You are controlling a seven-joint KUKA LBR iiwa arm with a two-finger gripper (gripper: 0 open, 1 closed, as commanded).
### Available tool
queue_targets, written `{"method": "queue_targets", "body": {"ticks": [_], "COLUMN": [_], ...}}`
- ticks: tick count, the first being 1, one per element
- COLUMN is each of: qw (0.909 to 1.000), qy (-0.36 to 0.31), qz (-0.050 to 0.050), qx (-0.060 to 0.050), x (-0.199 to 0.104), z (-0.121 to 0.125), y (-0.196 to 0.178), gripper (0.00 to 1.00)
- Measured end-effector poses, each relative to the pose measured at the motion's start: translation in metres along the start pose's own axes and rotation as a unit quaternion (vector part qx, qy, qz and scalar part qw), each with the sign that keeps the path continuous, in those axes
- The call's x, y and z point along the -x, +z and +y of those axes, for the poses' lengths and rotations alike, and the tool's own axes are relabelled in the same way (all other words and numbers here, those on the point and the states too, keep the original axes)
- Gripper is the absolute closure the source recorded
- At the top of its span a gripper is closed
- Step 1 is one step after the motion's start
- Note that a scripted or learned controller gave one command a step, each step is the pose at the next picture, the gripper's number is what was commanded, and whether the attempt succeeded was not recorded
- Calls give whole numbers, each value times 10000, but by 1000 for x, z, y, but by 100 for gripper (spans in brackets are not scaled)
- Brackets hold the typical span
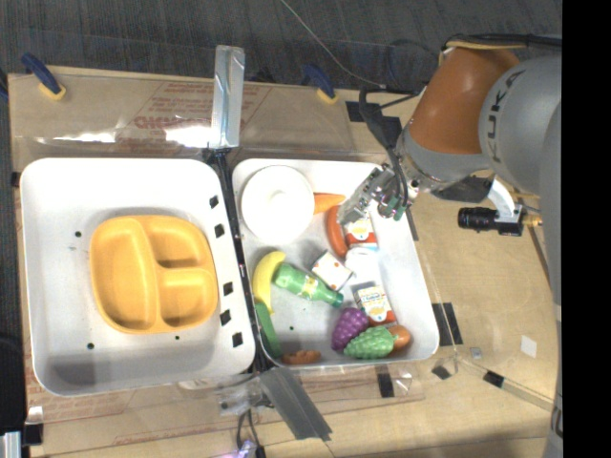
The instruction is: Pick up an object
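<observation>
We see the tool [380, 198] low over the far right part of the right bin [425, 299], close to the bin's right wall. We cannot tell how it is set, because it is small and blurry from up here. Nothing shows as caught in it.

It hangs there, we think, because the toys are all in this bin, so this is the place to try a grab. Right under and beside the tool sits a small bottle [360, 235] with a red bit next to it. That looks like the thing it is going for. An orange piece [327, 201] lies just to the side, next to a white bowl [277, 202] in the bin's far left corner.

More toys crowd the middle and near side: a banana [263, 277], a green bottle [304, 283], a little carton [331, 270], a juice box [374, 301], purple grapes [349, 325] and a green berry [370, 343]. They touch each other, so one could get bumped.

The left bin [48, 256] holds a yellow tray [153, 273], well apart from the tool. Both bins sit side by side on the tabletop [487, 303].
</observation>
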State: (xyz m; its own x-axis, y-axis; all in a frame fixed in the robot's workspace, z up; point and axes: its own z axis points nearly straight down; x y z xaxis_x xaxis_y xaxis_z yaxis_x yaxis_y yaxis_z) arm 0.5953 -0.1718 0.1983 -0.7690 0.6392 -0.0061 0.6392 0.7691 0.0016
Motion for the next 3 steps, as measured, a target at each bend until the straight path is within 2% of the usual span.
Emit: {"method": "queue_targets", "body": {"ticks": [1, 2, 3], "qw": [10000, 10000, 9999], "qy": [-3, -43, -119], "qz": [18, 27, 45], "qx": [-5, -9, -9], "x": [-1, -6, -28], "z": [0, -20, -8], "y": [2, 106, 107], "gripper": [0, 0, 0]}}
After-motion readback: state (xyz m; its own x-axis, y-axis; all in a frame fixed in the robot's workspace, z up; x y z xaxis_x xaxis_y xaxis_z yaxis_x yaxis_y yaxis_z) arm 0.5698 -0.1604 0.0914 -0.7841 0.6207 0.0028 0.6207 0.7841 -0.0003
